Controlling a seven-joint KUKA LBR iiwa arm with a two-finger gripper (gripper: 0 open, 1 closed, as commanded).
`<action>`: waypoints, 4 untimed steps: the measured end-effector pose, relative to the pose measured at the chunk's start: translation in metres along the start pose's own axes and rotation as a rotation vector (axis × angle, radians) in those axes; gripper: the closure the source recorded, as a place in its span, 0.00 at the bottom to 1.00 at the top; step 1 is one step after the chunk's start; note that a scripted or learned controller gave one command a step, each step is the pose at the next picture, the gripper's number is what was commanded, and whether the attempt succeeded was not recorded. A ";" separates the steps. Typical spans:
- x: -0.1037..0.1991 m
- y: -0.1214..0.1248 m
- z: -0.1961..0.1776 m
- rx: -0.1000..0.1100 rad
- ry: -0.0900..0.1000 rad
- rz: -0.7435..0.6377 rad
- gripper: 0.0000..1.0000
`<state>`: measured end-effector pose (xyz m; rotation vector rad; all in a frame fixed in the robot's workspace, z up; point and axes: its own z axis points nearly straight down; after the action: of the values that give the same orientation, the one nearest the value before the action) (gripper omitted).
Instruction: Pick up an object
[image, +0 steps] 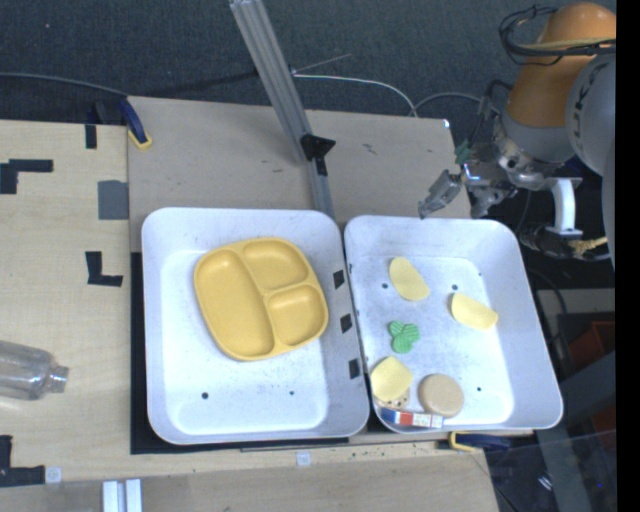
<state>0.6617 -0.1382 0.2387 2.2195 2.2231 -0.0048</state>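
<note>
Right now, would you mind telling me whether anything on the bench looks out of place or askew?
Two things. The yellow divided tray sits skewed in the left bin, not square to its walls. A clear plastic bottle lies on its side on the bench, left of both bins.

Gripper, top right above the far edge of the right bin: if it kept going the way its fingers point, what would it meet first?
The gripper points down-left toward the right bin's far rim. It would probably meet that rim or the bare bin floor just inside it, before the nearest yellow piece; depth is unclear.

On your tan wooden counter (230, 170) a clear plastic bottle (28, 371) lies at the left edge, and a grey metal pole (285, 95) slants over the back.
</note>
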 end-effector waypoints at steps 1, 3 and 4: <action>0.038 -0.101 0.033 0.007 0.003 0.002 0.00; 0.130 -0.108 0.041 0.002 0.004 -0.001 1.00; 0.188 -0.146 0.051 0.004 0.004 -0.004 1.00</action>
<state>0.5158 0.0498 0.1874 2.2191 2.2316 -0.0050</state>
